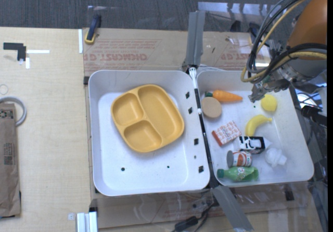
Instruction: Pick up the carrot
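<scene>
The carrot (226,96), orange with a green stub at its left end, lies near the back of the right bin (302,137), just behind a round tan biscuit (212,107). My gripper (257,93) hangs over the same bin a short way to the right of the carrot's tip, close to a yellow lemon (269,103). Nothing shows between it and the carrot, which rests on the bin floor.
A yellow divided plate (148,117) sits in the left bin (104,137). The right bin also holds a banana (257,123), a red-and-white packet (226,133), a small can (240,159), a green bottle (238,174) and a white object (275,157). Cables (270,23) loop above the arm.
</scene>
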`<state>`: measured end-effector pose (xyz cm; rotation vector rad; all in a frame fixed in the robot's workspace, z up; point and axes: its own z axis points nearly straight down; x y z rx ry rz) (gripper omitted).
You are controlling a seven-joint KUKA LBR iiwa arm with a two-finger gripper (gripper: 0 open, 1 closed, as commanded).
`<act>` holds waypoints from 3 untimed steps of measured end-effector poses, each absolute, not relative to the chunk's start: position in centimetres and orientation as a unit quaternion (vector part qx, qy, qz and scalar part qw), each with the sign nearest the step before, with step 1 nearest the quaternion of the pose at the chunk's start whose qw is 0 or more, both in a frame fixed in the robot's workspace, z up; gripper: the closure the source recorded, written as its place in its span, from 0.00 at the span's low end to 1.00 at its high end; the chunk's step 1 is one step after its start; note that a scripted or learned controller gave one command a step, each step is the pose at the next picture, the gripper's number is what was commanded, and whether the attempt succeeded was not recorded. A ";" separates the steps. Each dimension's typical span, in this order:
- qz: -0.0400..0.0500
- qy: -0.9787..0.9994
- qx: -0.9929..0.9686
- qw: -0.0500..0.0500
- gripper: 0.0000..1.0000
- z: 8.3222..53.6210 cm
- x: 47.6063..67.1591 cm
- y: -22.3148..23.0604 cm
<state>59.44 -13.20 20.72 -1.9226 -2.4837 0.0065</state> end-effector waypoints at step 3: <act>0.002 -0.708 -0.706 0.000 0.00 15.1 64.4 -10.5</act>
